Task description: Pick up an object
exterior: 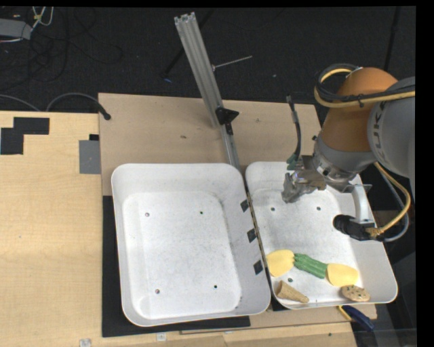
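White right bin (pixel 380 271) holds yellow-green toy (pixel 312 266), cone (pixel 291 292), cookie (pixel 354 293), all ungrasped. Gripper (pixel 293 188) hovers well apart; finger state: cannot tell.

arm (pixel 352 129) over right bin (pixel 380 271), toys (pixel 312 266)

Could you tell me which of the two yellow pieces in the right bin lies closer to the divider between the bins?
The left yellow piece, touching the green piece's left end; the other yellow piece sits at its right end.

From my feed: light wooden bench (pixel 47 223) at left, tan board (pixel 163 132) behind, dark floor (pixel 102 47) strewn with cables (pixel 27 20), slanted aluminium rail (pixel 202 74).
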You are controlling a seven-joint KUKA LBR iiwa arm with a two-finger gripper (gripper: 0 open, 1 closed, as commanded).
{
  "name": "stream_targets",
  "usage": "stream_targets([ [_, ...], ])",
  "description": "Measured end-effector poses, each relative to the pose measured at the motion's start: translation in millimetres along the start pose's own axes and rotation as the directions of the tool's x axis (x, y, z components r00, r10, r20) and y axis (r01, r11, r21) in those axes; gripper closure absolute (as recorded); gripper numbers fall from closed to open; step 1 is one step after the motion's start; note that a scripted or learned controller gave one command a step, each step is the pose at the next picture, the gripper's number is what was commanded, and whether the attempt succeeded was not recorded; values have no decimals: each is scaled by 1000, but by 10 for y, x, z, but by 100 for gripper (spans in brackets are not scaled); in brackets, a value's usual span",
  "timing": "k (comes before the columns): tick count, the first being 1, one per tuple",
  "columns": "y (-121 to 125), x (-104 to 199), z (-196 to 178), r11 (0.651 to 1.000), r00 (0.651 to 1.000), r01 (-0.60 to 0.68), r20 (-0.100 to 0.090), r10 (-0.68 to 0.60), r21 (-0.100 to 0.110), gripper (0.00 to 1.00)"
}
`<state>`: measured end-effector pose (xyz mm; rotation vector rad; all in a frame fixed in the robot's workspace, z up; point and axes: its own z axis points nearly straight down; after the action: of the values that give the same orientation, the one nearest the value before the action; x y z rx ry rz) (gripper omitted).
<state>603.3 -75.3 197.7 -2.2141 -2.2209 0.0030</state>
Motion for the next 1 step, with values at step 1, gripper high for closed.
stream_targets([
  [1,-19,492,-121,1000,1000,1,0,-1,-3,100],
])
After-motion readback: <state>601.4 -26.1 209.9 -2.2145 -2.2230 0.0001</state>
